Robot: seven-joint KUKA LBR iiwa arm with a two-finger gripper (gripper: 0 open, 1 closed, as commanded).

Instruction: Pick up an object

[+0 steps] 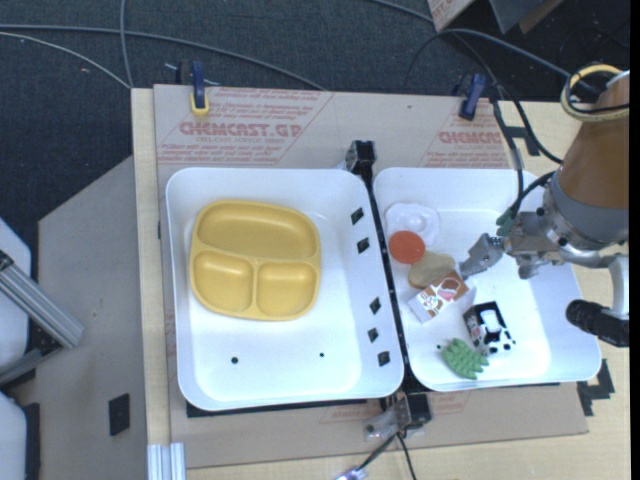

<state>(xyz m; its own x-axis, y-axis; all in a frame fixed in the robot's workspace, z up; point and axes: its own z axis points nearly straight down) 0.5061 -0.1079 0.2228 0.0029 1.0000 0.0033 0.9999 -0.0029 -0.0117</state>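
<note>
Two white bins sit side by side on the counter [250, 128]. Left bin [200, 368] holds a yellow divided tray [256, 259], with open floor near its front edge. Right bin [540, 348] clusters an orange disc [406, 246], a small carton [440, 296], a black-and-white toy [488, 328], and a green toy [463, 358] toward its left wall. The hand [480, 255] hovers beside the carton; whether it is open I cannot tell.

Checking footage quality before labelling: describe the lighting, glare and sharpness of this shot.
Camera view: even overhead light and soft, short shadows; the white bins look bright, nearly washed out, so the clear lid barely stands out; the yellow tray carries mild sheen; small toys such as the green one are soft in detail; the gripper is slightly blurred.
</note>
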